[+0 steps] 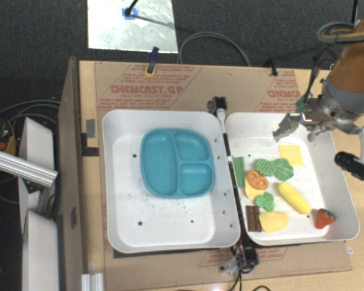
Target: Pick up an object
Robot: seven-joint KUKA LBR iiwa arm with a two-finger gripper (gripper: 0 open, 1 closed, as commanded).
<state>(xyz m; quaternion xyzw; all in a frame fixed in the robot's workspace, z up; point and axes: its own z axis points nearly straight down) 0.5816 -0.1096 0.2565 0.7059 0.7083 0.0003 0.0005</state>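
Two bins: a left bin (124, 223) and a right bin (337, 190) were seen side by side on the bench (170, 90), touching along their shared rims.
Left bin contents: a blue divided plate (177, 162) was laid near its centre, with three compartments.
Right bin contents: toy foods were clustered toward 6 o'clock of the bin.
Yellow square: a flat yellow piece (291, 154) was placed at 12 o'clock of the cluster.
Green leafy pieces: two (274, 168) were set just below the yellow square.
Orange piece: a round orange slice (256, 180) was found at 9 o'clock of the leafy pieces, touching a pale yellow shape beneath it.
Corn cob: a yellow cob (294, 197) was laid at a slant at 3 o'clock of the cluster.
Strawberry: a red one (323, 218) was seen at 5 o'clock, near the bin's wall.
Lemon and chocolate: a yellow lemon (273, 222) was beside a brown bar (253, 217) at 6 o'clock.
Green strip: a flat strip (238, 170) lay along the bin's 9 o'clock wall.
Claw: the claw (296, 126) was held over the bin's 12 o'clock end, just above the yellow square, its fingers spread apart with nothing between them.
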